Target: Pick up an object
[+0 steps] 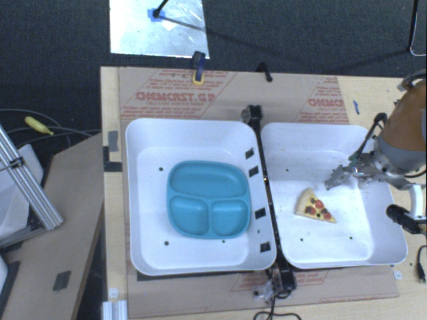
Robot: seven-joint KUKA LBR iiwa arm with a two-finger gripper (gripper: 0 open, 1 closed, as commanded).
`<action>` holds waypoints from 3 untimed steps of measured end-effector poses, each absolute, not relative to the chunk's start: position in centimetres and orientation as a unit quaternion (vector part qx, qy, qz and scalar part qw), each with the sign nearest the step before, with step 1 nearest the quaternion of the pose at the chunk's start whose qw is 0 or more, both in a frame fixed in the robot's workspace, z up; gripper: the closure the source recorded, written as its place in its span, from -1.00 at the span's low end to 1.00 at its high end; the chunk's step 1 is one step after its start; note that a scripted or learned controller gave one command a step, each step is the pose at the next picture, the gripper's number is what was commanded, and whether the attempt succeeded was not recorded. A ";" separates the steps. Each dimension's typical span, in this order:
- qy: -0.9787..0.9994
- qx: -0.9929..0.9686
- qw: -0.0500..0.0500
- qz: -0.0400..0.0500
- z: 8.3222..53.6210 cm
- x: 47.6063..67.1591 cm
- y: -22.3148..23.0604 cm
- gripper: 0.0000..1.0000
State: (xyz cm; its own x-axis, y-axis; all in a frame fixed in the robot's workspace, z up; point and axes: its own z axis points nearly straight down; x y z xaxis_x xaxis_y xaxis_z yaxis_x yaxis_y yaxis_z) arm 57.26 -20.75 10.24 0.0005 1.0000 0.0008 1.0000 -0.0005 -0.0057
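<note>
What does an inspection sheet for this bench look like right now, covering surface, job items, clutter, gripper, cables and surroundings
Surface: two white bins side by side, the left bin and the right bin, on a cardboard sheet.
Job's things: a toy pizza slice lies flat in the right bin; a blue divided plate sits in the left bin.
Clutter: nothing seen inside the bins beyond those two.
Gripper: the gripper is low in the right bin, above and right of the pizza slice, apart from it.
Cables: a black cable runs along the arm; wires trail at the left.
Surroundings: dark carpet, a shiny sheet, an aluminium frame.
</note>
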 end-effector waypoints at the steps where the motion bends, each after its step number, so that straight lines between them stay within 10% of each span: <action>1: -0.709 -0.705 -0.004 -0.002 8.6 55.6 -15.3 -1.00; 2: -0.710 -0.704 0.002 0.000 8.4 52.8 -9.5 -1.00; 3: -0.708 -0.706 -0.002 -0.001 9.5 52.9 -9.9 1.00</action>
State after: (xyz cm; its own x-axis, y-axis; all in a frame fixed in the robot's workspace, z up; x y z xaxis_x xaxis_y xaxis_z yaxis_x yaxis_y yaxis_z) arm 52.95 -9.94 9.49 -0.0026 1.0000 -0.0004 1.0000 0.0026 0.0038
